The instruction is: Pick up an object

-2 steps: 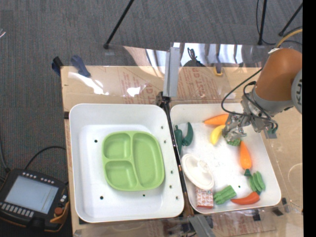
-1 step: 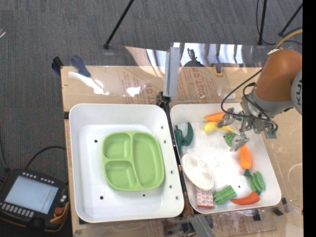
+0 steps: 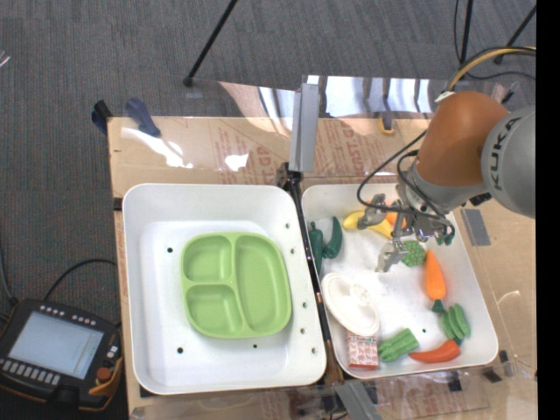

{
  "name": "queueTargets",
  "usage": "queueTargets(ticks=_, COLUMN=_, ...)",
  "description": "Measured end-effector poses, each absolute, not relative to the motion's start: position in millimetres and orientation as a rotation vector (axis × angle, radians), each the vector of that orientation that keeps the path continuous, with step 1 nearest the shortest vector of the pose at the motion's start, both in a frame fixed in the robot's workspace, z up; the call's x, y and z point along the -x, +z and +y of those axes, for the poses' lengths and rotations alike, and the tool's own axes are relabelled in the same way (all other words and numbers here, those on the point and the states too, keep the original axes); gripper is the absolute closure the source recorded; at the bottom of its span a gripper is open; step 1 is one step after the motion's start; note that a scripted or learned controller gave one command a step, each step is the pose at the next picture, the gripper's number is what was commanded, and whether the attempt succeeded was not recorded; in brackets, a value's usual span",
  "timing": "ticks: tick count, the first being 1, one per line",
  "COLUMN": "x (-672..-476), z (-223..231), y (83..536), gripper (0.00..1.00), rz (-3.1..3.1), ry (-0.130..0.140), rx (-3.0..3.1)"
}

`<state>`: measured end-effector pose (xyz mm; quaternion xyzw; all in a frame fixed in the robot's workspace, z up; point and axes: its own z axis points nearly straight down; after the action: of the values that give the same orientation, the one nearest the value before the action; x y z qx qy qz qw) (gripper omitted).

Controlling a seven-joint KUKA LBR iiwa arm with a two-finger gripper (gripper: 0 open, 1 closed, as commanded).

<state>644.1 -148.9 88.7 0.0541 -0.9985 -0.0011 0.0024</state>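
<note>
Green broccoli [image 3: 413, 254] just under hand [image 3: 401, 245]; grip state unclear, cannot tell. Best to centre over floret, clear of orange carrot [image 3: 435, 276], before lifting.

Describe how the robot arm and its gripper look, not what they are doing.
The arm is grey with a large rounded orange band above the wrist and dark "KUKA" lettering on the grey casing. Black cables and a yellow one loop along and above it. The gripper is a small metallic silver-grey assembly with thin fingers.
</note>
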Motion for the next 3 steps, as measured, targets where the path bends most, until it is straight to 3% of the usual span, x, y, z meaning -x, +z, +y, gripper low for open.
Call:
queueTargets(ticks=1, x=-640.0, z=-213, y=88, gripper=0.00, rz=-3.143, ry=-0.001, rx=-0.084)
queueTargets(ticks=2, x=-573.9, z=-210, y=88, gripper=0.00, rz=-3.142, ry=-0.003, rx=0.025)
queueTargets(ticks=3, x=-575.8, z=-207, y=98, gripper=1.00, rz=-3.145, ry=-0.004, rx=0.016)
